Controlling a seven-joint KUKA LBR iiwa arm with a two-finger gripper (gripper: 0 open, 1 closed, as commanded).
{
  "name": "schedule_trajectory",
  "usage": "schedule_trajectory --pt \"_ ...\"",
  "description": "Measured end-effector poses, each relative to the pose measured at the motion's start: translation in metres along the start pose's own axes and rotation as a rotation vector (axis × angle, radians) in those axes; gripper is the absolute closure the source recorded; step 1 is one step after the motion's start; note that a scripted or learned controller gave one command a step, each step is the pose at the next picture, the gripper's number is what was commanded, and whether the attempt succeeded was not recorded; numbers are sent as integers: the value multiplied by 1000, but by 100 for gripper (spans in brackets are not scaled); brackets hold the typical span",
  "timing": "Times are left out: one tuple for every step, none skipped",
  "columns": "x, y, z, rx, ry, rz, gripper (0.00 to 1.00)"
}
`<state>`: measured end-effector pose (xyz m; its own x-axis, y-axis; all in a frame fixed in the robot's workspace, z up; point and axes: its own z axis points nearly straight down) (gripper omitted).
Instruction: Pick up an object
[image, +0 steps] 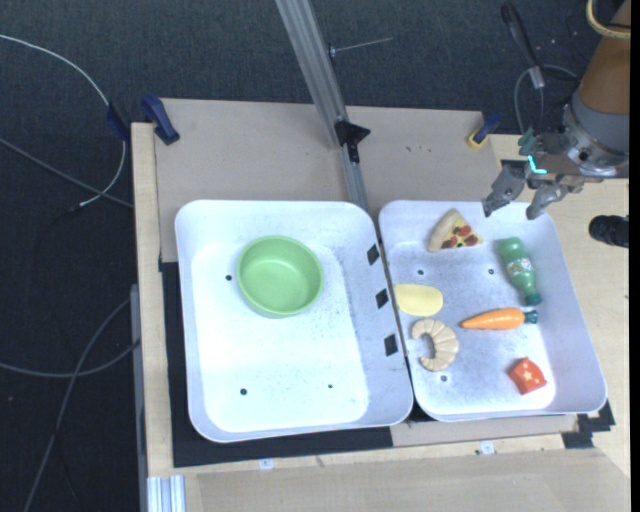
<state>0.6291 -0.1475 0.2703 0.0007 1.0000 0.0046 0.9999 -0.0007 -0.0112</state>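
While my arm reaches in from the right, my gripper (517, 199) hangs over the far edge of the right bin (570, 372), its two dark fingers spread apart with nothing between them. Nearest to it, just inside that bin, lies a toy pizza slice (454, 231). To the right of the slice rests a green bottle (518, 267), and below that an orange carrot (495, 319). A yellow lemon-like piece (417, 298) and a tan croissant (436, 343) sit near the bin's left side; a small red object (527, 375) is in the near corner. Across in the left bin (290, 400) stands a green bowl (280, 275). Both bins rest on the worktop (260, 150).
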Motion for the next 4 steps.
schedule_trajectory --pt "0 1 -4 -7 -1 -1 0" --pt "0 9 56 1 -1 -1 0" --pt "2 10 120 0 -1 0 0" --pt "2 10 173 1 0 0 0"
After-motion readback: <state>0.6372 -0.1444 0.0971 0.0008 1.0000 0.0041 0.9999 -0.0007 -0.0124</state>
